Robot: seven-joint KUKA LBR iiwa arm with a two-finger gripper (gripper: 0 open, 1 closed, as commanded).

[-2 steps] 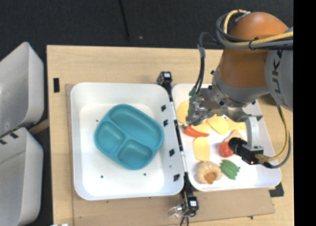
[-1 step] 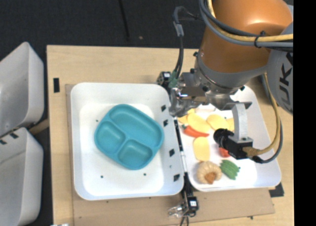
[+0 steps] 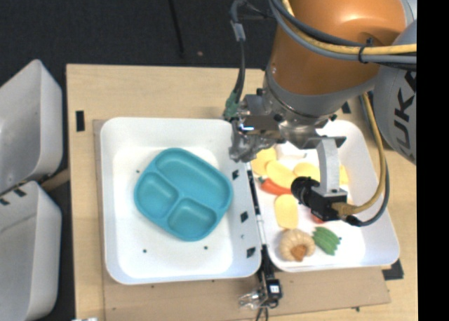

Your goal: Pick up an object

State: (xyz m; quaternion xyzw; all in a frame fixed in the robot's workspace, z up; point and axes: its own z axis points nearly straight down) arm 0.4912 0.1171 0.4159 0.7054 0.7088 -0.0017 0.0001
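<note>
The only writing I can read is the white letters "UK" (image 3: 410, 113) on the grey casing of the arm (image 3: 330, 39); the rest is cut off at the edge.

The big glossy orange wrist blocks most of the tool. A metal head (image 3: 247, 136) hangs beneath it, over the wall where the two bins meet. Whether the jaws are wide or narrow I cannot tell, and I see nothing held in them.

Just beside the jaws, toward the arm, lies the right bin (image 3: 375, 232) with a heap of small toy-like food pieces. There are smooth pale yellow chunks (image 3: 286, 209), an orange-red sliver (image 3: 272, 188), a ridged green piece (image 3: 327, 239) and a knobbly beige lump (image 3: 297, 244). A black fitting (image 3: 317, 200) with a yellow hose (image 3: 382, 172) sits over this heap and hides part of it.

On the far side of the jaws, away from the arm, the left bin (image 3: 119, 242) holds a teal plastic plate (image 3: 184, 193). It has rounded corners and three compartments and lies flat, well apart from the jaws.

Both bins are shallow, white and smooth, and rest on a pale wooden worktop (image 3: 84, 95).
</note>
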